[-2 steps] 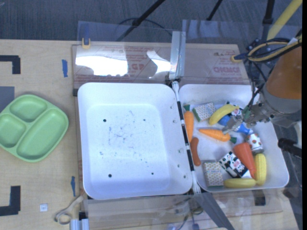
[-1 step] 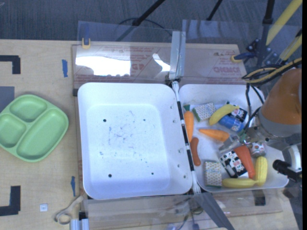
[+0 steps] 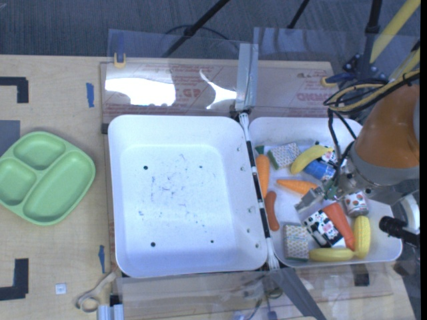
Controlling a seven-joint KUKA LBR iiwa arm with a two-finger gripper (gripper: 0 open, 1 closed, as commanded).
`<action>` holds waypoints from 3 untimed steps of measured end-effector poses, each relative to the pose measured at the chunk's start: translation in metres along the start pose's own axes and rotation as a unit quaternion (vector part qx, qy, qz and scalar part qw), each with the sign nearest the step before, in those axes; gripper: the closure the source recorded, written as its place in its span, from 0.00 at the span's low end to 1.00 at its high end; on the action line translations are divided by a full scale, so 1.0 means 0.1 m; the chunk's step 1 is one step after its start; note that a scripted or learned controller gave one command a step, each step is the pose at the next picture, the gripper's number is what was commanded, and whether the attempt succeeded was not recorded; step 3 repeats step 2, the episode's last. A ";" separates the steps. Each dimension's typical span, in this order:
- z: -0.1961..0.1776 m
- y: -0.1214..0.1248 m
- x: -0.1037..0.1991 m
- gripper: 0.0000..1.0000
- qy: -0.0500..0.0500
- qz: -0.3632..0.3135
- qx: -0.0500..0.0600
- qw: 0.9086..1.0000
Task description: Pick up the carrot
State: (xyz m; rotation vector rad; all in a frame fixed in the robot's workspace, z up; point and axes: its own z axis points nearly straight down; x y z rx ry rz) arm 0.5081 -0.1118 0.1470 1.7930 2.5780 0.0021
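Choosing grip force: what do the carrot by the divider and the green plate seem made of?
Carrot: probably moulded plastic, judging by its smooth, even orange and slight sheen. Green divided plate: likely matte plastic, going by its uniform colour and soft rounded compartments.

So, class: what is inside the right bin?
The right bin holds carrots, bananas, and small boxes; the arm covers its far right side.

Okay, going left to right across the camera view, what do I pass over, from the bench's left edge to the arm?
Green divided plate → left white bin → carrot along the right bin's left wall → gripper over the toys → orange band of the arm.
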 end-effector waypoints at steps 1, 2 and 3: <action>0.06 0.45 -0.15 0.00 -0.001 -0.101 -0.001 0.995; 0.60 0.54 -0.44 0.00 -0.001 -0.162 -0.002 0.987; 0.60 0.54 -0.44 0.00 -0.001 -0.162 -0.002 0.987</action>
